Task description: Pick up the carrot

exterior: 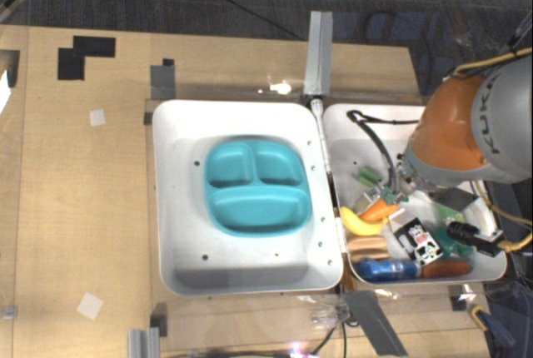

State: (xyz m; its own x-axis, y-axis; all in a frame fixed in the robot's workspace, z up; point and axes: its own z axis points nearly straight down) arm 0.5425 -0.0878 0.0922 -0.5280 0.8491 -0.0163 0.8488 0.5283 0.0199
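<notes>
The wooden table (75, 206) carries two shallow white bins side by side. The left bin (179, 265) holds a turquoise divided plate (254, 186) near its middle. The grey arm (500, 131) with its orange band reaches from the right over the right bin (350, 140), whose lower part is crowded with items. The end effector (398, 191) hangs low just above that clutter; how far it is open I cannot tell. The carrot (380, 211) lies just below it, beside a yellow banana (358, 222). A blue item (385, 270) rests along the bin's near wall.
</notes>
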